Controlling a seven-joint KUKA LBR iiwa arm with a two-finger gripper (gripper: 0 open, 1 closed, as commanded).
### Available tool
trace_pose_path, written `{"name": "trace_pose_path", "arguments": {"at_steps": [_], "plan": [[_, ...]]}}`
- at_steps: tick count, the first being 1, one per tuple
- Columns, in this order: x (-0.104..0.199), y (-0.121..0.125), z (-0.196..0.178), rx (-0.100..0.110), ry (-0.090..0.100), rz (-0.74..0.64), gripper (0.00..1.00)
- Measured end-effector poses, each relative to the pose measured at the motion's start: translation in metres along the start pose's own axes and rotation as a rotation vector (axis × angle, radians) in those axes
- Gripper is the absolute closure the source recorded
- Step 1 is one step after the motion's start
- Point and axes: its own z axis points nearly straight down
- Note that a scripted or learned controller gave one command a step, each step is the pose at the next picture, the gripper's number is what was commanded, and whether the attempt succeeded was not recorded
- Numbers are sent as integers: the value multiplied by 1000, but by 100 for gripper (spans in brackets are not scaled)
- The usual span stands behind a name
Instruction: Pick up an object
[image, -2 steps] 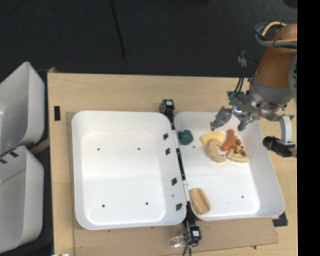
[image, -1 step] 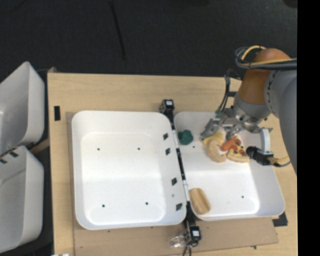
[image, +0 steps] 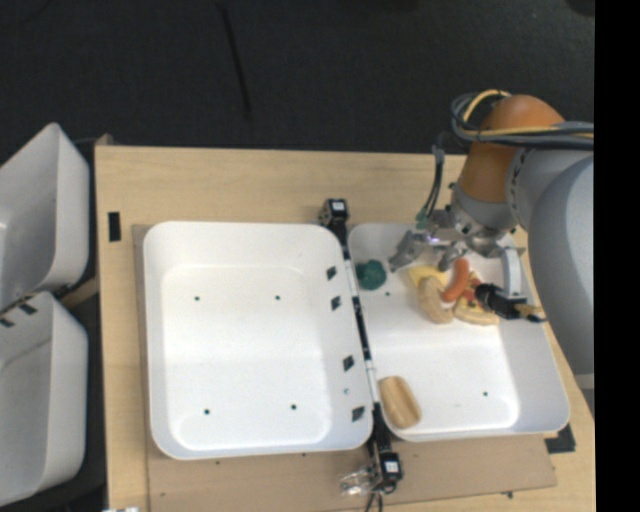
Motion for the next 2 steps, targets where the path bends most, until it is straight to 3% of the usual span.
{"name": "trace_pose_path", "arguments": {"at_steps": [1, 2], "plan": [[12, 12, -2, 6, -1, 2, 0], [44, -57, -2, 5, 1, 5, 0]]}}
